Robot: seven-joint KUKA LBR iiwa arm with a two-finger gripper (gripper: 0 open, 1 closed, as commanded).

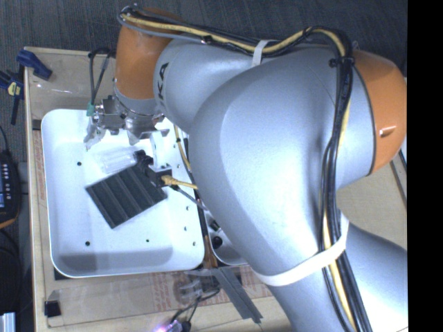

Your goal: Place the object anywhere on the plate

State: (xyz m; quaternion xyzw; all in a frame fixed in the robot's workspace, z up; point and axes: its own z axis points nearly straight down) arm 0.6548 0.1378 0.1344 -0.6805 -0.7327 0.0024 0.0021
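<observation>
A dark ribbed plate (127, 196) lies at a slant in the middle of the left white bin (104, 261). A small clear plastic object (114, 160) rests on the bin floor just beyond the plate's upper edge. My gripper (97, 131) hangs over the bin's far left part, just above and to the left of the clear object, under the orange wrist band. I see nothing held in it.
The big grey arm covers most of the right bin; a sliver of its rim (223, 253) shows beside the left bin. A blue clamp (32, 62) sits at the bench's far left corner. A black device (4, 185) lies off the left edge.
</observation>
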